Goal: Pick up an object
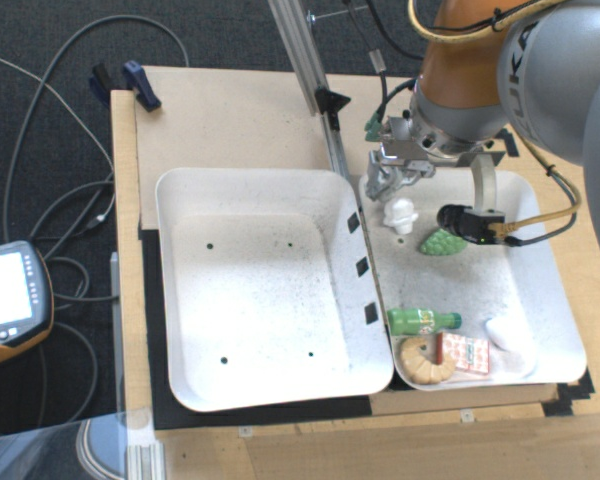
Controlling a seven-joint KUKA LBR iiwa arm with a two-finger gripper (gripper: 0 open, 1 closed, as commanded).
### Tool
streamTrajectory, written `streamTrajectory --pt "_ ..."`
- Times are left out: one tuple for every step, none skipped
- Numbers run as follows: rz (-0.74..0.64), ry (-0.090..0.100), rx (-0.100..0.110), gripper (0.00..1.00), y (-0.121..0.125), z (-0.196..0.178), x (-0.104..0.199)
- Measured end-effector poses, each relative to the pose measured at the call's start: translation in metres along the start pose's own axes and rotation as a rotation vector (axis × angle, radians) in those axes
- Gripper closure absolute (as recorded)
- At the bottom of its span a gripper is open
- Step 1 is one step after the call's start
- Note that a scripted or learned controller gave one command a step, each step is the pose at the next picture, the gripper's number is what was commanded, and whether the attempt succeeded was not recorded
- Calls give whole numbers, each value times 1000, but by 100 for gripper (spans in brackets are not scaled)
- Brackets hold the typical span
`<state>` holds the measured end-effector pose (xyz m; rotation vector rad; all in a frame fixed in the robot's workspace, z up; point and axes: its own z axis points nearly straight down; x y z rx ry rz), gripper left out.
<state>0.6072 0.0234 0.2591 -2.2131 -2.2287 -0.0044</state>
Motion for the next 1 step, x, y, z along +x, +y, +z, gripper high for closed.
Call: streamTrajectory --pt "0 0 6 100 -8 16 54"
